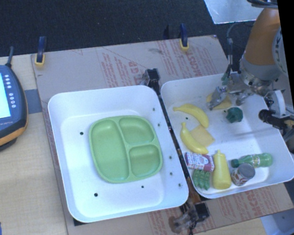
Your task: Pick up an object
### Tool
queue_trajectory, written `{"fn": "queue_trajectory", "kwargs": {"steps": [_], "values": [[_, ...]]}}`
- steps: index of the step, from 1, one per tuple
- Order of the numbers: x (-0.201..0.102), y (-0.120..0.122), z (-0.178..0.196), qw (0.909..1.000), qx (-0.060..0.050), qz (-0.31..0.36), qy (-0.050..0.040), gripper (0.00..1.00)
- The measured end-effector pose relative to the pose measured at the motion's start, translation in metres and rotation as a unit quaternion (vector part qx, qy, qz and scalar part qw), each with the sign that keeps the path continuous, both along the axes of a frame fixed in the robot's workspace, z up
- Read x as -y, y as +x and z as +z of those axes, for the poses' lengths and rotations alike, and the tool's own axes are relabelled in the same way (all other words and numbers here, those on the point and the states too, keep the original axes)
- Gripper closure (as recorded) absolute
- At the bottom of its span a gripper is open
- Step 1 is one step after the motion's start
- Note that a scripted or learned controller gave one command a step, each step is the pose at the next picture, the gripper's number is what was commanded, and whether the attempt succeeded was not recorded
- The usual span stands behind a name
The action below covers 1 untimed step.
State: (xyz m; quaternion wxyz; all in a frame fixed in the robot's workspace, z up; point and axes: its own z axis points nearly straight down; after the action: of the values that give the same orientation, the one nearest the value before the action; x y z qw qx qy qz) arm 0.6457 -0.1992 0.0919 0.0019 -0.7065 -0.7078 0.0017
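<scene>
Yellow bottle [220, 170] lies at the right bin's [281, 176] near edge; jaws' state at gripper [225, 94] is unclear.

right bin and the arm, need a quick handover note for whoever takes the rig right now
Claw: low over the far end of the right bin, beside a yellow piece and near the small dark green object; I see nothing held.
Things: two bananas in the middle of the right bin; at its near end a yellow bottle, a green bottle, a can and a red-and-white packet. The left bin holds a green divided tray.
Done: the arm has reached in.
Left: grasp and lift one object.
</scene>
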Motion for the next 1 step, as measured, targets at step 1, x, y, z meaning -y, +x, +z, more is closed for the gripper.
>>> {"fn": "queue_trajectory", "kwargs": {"steps": [1], "values": [[-0.0407,0.0104,0.0000,1.0000,-0.001,0.002,-0.0001,0.00]]}}
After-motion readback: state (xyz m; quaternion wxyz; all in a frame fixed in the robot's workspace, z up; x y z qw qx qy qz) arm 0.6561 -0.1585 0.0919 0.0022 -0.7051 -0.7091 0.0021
